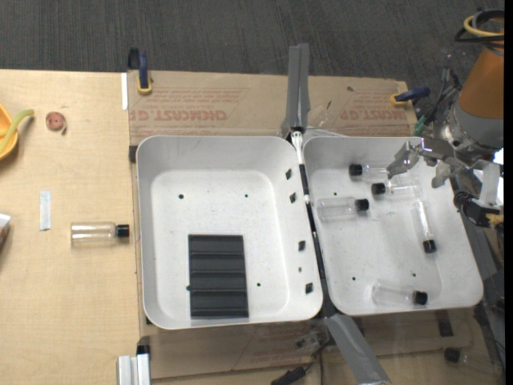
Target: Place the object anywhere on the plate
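Observation:
A black ribbed plate (216, 277) lies flat in the left bin (160, 175), toward its front. Several clear vials with black caps lie scattered in the right bin (345, 295): one near the back (366, 169), one just below it (394, 188), one to the left (338, 208), one along the right side (422, 223), one at the front (394, 295). My gripper (418, 169) hangs over the right bin's back right corner, above the rear vials. Its fingers (398, 164) are spread open and nothing is between them.
Another capped vial (96, 232) lies on the wooden bench left of the bins. A small pink disc (54, 120) and a yellow-orange object (6, 133) sit at the far left. Clamps (141, 72) hold the cardboard behind the bins. A grey divider (298, 87) rises between them.

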Motion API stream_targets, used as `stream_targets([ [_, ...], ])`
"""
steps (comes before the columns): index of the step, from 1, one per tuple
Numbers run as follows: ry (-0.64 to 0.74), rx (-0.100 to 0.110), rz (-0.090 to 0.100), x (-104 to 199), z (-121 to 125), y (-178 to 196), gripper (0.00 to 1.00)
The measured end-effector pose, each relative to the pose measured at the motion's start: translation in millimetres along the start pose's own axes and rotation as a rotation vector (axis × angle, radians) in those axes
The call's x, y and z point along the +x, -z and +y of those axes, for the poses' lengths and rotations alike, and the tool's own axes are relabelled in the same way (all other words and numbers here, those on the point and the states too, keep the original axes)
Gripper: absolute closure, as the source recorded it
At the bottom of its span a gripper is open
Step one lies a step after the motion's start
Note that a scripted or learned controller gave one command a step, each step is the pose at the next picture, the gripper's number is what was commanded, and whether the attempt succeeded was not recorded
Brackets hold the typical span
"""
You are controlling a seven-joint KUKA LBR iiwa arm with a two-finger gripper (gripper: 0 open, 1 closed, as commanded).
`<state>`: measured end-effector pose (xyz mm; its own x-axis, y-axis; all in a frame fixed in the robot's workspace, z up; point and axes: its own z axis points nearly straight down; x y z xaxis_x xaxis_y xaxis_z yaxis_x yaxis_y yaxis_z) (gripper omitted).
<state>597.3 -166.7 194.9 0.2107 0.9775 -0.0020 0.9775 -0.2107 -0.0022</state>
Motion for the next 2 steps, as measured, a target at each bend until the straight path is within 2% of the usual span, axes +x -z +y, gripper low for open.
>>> stream_targets([
  [1,-0.185,0.000,0.000,-21.2,45.0,30.0,0.00],
  [2,-0.082,-0.002,-0.001,-29.2,69.3,98.5,0.00],
])
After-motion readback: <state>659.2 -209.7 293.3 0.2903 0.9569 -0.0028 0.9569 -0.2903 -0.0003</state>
